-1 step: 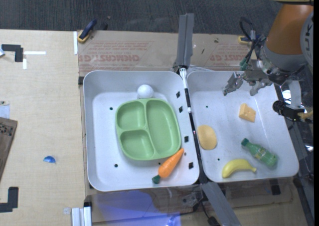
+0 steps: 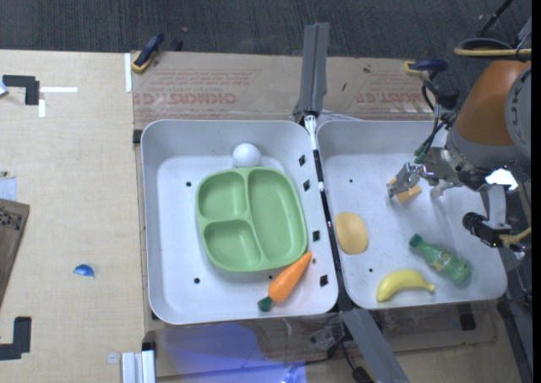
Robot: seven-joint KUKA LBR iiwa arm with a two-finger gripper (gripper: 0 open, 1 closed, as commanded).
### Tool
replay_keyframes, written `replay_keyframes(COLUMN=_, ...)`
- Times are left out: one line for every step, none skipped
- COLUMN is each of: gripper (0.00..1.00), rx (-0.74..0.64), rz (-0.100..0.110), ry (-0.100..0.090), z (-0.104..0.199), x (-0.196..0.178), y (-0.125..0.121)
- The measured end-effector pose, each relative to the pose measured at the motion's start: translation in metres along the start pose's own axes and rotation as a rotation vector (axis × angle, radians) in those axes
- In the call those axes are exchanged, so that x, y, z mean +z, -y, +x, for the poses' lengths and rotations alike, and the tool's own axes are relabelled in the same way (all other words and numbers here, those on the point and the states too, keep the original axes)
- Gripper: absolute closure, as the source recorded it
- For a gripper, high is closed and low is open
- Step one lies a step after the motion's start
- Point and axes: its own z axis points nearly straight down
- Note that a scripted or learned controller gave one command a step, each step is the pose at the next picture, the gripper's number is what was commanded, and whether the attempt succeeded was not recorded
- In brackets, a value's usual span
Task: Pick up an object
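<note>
One gripper (image 2: 407,188) above right bin (image 2: 372,153)

A pale wooden bench (image 2: 68,204) fills the left and middle of the frame. Two shallow white bins sit on it side by side: the left bin (image 2: 161,229) at centre, the right bin (image 2: 372,161) toward the right of the frame, their inner walls touching. A brown cardboard sheet with red lettering (image 2: 211,90) lies flat on the bench just above the bins, along the upper middle. A small blue piece (image 2: 83,270) rests on the bare wood at lower left. Black angle marks (image 2: 24,87) lie at upper left and lower left, and a dark brown board (image 2: 8,238) lies at the left edge.
</note>
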Motion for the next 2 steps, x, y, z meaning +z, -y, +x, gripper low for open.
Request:
replay_keyframes(gripper=1.00, rx=0.004, rz=0.001, ry=0.001, z=-0.0011, x=-0.0086, y=0.0002)
replay_keyframes(gripper=0.00, rx=0.003, rz=0.001, ry=0.001, z=-0.0010, x=-0.0086, y=0.0002)
